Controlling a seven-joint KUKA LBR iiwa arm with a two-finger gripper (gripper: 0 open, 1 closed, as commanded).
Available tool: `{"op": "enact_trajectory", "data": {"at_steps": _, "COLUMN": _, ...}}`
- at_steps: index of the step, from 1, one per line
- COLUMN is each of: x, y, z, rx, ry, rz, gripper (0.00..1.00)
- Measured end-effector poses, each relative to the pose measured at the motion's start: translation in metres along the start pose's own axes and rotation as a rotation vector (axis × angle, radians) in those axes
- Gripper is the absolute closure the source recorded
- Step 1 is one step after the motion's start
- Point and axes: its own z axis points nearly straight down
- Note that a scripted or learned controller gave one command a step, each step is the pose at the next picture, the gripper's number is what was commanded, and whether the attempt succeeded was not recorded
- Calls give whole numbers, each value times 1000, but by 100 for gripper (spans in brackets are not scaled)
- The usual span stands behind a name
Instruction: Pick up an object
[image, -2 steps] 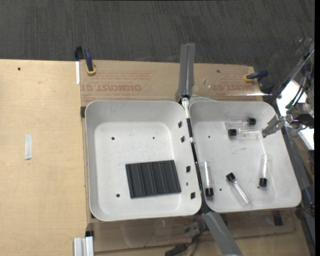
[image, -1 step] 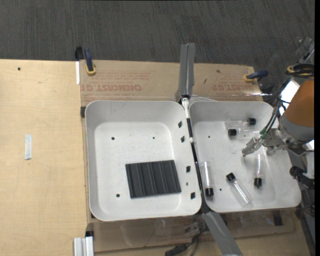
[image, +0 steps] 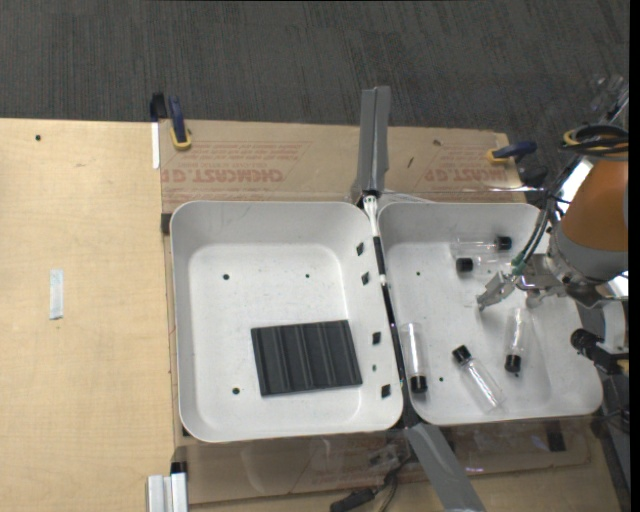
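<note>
Several clear tubes with black caps lie in the right bin (image: 560, 400). One tube (image: 483, 246) rests near the back, with a loose-looking black cap (image: 464, 265) just in front of it. Another tube (image: 413, 358) lies along the left wall. A fourth tube (image: 474, 371) sits at the front middle, and one more tube (image: 515, 344) is to its right. My gripper (image: 493, 294) hangs low over the bin's middle, between the back tube and the front ones, pointing left. Nothing shows in its grasp.
The left bin (image: 200, 300) holds a black ribbed pad (image: 305, 357). A grey divider post (image: 373, 140) rises between the bins at the back. Cardboard (image: 260, 165) with clamps (image: 175, 122) lies behind them. The arm's orange band (image: 603, 205) is over the right bin's right rim.
</note>
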Motion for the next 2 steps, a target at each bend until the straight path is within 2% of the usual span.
{"op": "enact_trajectory", "data": {"at_steps": 1, "x": -14, "y": 66, "z": -1, "rx": -1, "ry": 9, "rz": -7, "gripper": 0}}
{"op": "enact_trajectory", "data": {"at_steps": 2, "x": -19, "y": 64, "z": -9, "rx": 5, "ry": 3, "rz": -5, "gripper": 100}}
